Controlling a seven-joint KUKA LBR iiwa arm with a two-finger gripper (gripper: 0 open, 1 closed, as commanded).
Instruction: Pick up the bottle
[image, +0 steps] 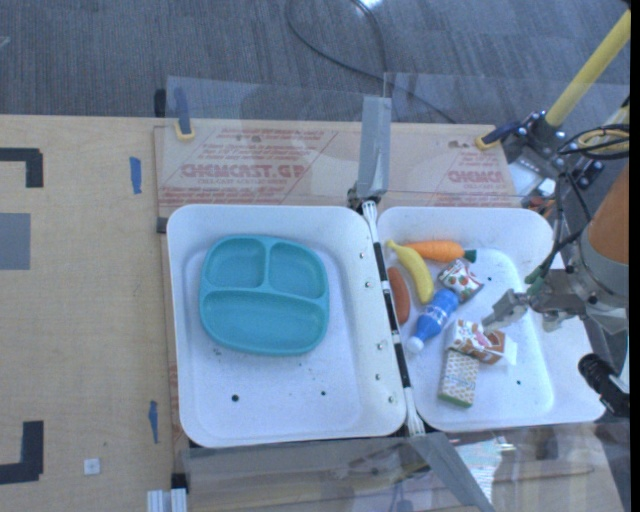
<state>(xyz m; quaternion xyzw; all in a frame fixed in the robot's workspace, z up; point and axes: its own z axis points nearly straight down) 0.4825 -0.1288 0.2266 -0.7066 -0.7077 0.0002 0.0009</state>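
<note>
**Inspector:** Bins first. The left bin (270, 415) carries a teal divided plate (265, 296). The right bin (530, 395) carries the clutter and the target.

**Assistant:** Where does the target lie?

**Inspector:** The bottle (434, 318), blue with a white cap, lies on its side near the right bin's left wall, cap toward the divider. A banana (414, 270) and a sausage (400, 294) lie just beside its upper end, a carrot (433, 250) beyond them. Two small cartons (478, 343) and (459, 378) sit near its lower right, a third (458, 278) above.

**Assistant:** And the gripper?

**Inspector:** The gripper (505, 307) hangs over the right bin, right of the bottle, apart from it. Whether its fingers are spread or closed, I cannot tell. Nothing is seen held.

**Assistant:** Recommendation?

**Inspector:** In my judgement, travel left, straddle the body across its width at mid-length, and descend clear of the banana and the cartons.
</note>
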